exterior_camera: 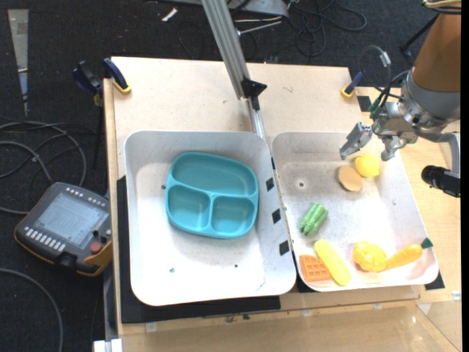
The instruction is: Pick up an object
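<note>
Two spread fingers of the gripper (374,144) partly hide a yellow ball (368,167).

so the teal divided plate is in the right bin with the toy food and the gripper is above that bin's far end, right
Not quite. The camera view shows the teal divided plate alone in the left bin, not the right one. The toy food, such as the green piece and the waffle, lies in the right bin, and the gripper is above that bin's far end.

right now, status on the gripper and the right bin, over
Gripper open, above right bin's far end. Yellow lemon just below it, not gripped. Tan piece touching the lemon.
</note>
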Controlling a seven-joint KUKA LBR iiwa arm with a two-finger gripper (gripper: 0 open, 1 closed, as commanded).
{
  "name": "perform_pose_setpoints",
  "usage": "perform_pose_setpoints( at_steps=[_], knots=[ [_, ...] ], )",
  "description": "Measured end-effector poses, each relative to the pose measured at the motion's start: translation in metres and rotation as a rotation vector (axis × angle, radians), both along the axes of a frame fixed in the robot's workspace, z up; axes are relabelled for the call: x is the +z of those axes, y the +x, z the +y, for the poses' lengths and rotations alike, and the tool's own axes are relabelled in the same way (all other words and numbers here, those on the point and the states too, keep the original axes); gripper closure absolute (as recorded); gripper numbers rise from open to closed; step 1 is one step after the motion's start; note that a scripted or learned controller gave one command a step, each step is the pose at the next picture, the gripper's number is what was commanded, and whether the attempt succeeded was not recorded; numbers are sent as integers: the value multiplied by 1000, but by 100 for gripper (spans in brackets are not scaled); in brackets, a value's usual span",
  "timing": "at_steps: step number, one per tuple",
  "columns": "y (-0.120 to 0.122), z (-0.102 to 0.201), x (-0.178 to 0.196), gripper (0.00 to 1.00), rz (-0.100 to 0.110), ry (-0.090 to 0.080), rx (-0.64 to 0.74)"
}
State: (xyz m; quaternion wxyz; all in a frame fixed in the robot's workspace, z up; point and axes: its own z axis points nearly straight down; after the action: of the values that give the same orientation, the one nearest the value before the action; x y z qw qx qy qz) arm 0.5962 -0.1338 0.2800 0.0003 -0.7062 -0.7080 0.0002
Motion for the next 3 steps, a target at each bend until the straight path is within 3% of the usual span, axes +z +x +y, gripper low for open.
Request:
perform_pose_setpoints(
  at_steps=[1,3],
  knots=[
    [0,0,0,0,0,0,-1],
    [11,4,-100,0,5,0,-2]
  ],
)
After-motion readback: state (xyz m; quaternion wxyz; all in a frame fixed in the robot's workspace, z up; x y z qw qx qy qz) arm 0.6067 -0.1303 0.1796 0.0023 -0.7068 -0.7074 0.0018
